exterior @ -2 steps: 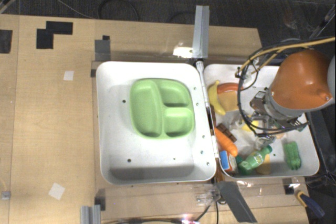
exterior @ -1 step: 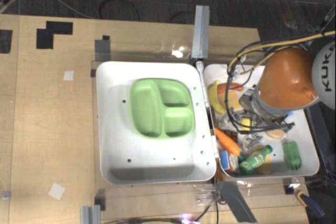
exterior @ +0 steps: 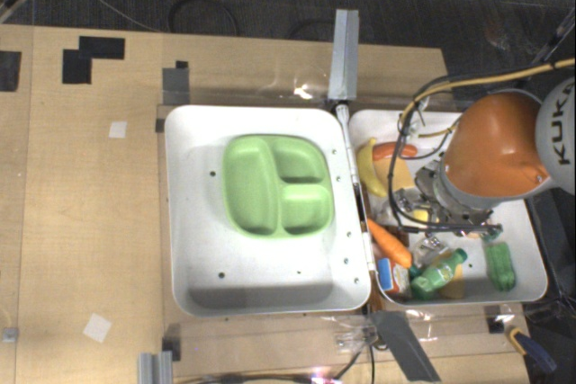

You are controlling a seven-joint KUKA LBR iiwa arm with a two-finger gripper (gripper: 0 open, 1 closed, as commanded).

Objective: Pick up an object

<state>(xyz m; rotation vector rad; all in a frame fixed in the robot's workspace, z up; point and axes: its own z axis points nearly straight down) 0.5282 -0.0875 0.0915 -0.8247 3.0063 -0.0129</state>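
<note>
Over the right bin [exterior: 531,279]: arm low, pincer [exterior: 430,225] among toys, grip state unreadable.
Banana [exterior: 371,168], carrot [exterior: 390,241], green bottle [exterior: 438,273] crowd there; green tray [exterior: 274,184] fills left bin [exterior: 193,265].

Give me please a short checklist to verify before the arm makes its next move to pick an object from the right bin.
1. Gripper is over the right bin: ok.
2. Finger state visible: cannot tell, the wrist hides it.
3. An object already held: cannot tell.
4. Objects within reach: ok; carrot, banana and green bottle lie close by.
5. Objects lie apart enough for a clean grasp: not ok, they are crowded at the bin's left side.
6. Green divided plate sits in the left bin, out of the way: ok.
</note>
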